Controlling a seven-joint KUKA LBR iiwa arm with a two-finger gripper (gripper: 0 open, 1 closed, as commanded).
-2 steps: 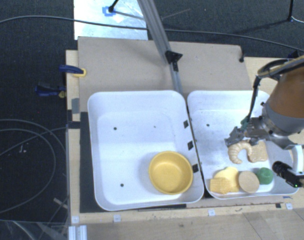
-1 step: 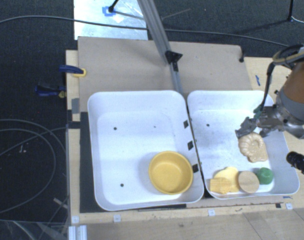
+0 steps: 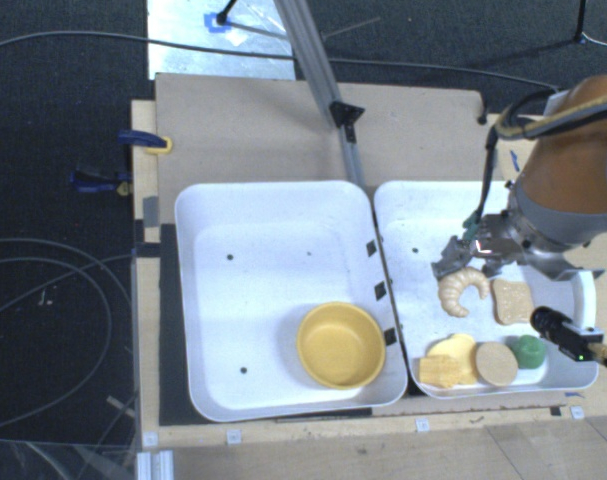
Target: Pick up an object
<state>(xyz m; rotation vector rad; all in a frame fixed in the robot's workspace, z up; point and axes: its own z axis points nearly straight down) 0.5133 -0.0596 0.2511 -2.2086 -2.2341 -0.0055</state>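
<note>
You see the grey two-finger gripper (image 3: pixel 460 259) low in the right white bin (image 3: pixel 413 218), just above the tan curved croissant-shaped toy (image 3: pixel 462 290), probably lined up to grasp it; jaw state cannot be told, nothing visibly held.

Yellow bowl (image 3: pixel 341 344) in left bin (image 3: pixel 213 218), well left of gripper; blue clamps (image 3: pixel 143 141) far left at bench edge.

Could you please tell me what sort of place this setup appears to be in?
Most likely a robotics lab test bench for grasping trials. A robot arm reaches over two white bins, one holding toy food like a croissant and the other a yellow bowl, with cables trailing across dark carpet.
</note>
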